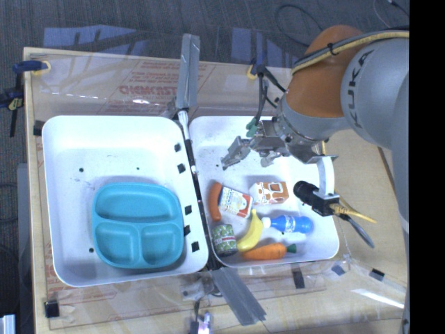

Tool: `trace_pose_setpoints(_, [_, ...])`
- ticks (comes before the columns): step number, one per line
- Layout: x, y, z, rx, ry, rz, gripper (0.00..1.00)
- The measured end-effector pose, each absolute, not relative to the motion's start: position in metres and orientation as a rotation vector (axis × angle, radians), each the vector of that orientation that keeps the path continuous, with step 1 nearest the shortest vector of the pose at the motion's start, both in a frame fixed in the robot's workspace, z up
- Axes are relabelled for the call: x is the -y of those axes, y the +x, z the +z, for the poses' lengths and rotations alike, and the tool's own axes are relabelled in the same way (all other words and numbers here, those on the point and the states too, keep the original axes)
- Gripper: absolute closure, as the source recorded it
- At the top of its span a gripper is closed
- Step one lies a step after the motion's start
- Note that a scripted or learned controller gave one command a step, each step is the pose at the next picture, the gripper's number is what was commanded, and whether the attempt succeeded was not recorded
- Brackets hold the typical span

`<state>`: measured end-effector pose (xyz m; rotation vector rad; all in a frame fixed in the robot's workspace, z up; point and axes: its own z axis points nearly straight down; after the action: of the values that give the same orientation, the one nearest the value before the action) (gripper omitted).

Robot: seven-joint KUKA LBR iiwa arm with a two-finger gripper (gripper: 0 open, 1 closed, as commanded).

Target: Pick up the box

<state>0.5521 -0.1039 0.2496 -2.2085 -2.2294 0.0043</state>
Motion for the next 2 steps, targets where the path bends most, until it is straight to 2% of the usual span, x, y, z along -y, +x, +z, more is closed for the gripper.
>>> trace_pose_setpoints(1, [0.118, 0.516, 0.383, 2.064, -2.371, -0.002, 0.00])
trace_pose_setpoints(2, [0.110, 0.516, 0.281, 2.391, -2.034, 0.004, 0.00])
